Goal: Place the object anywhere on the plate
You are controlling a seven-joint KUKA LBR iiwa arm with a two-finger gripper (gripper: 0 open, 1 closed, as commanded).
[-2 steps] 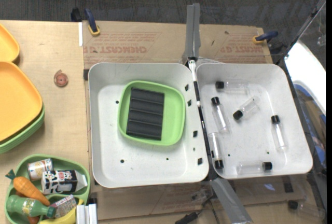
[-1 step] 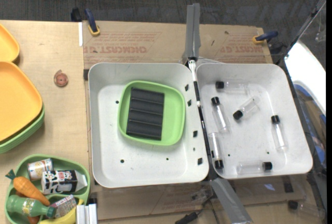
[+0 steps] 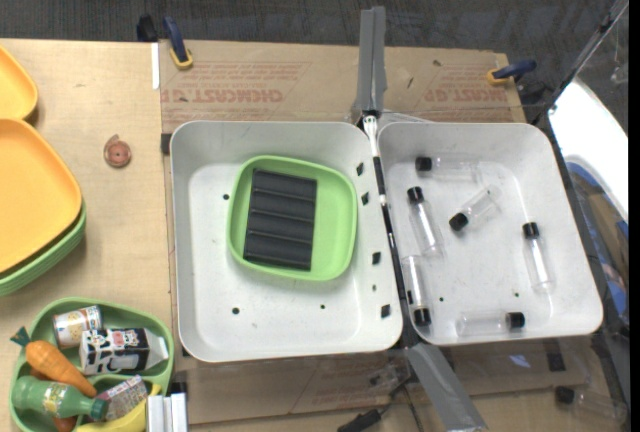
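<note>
A green square plate (image 3: 341, 210) lies in the left white bin (image 3: 200, 260), a little above the bin's middle. A black ribbed rectangular object (image 3: 281, 218) rests flat on the plate and covers most of its inside. In the right white bin (image 3: 565, 260) lie several clear tubes with black caps, among them one near the left wall (image 3: 422, 220), one tilted in the middle (image 3: 472, 210) and one on the right (image 3: 536, 255).
Stacked yellow and green plates (image 3: 30, 195) sit on the wooden table to the far left. A green bowl (image 3: 85, 370) of toy food stands at the lower left. Cardboard (image 3: 260, 85) lies under the bins, held by clamps at the back.
</note>
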